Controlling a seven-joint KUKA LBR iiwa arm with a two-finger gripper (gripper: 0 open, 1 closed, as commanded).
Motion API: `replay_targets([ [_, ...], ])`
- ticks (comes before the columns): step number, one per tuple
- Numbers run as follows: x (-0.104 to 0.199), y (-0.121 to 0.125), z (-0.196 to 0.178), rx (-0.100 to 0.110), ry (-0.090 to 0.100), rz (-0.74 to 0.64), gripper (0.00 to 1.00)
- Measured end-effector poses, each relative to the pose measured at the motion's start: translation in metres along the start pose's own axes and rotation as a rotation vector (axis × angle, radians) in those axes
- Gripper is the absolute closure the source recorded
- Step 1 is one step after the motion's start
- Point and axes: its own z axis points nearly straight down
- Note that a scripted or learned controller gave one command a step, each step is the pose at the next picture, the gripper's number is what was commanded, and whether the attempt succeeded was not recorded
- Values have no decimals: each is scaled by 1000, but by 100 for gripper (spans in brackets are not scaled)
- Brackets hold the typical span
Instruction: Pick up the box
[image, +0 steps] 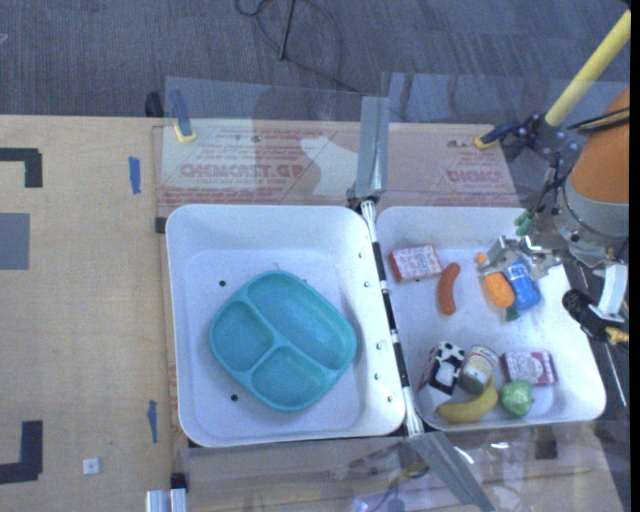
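Two small pink boxes lie in the right bin (580, 345). One box (415, 262) is near the bin's back left, by the divider. The other box (530, 367) is at the front right. My gripper (520, 252) hangs at the back right of this bin, just above an orange carrot (497, 289) and a blue item (523, 291). It is well apart from both boxes, and nothing shows in its grasp. The arm's orange band (605, 160) is at the right edge.
The right bin also holds a red sausage (448, 288), a cow toy (445, 366), a can (480, 368), a banana (468, 407) and a green item (516, 398). A teal divided plate (283, 340) lies in the left bin (190, 240).
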Motion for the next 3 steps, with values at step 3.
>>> replay_targets([
  [3, 44, -88, 95, -6, -1, 13, 0],
])
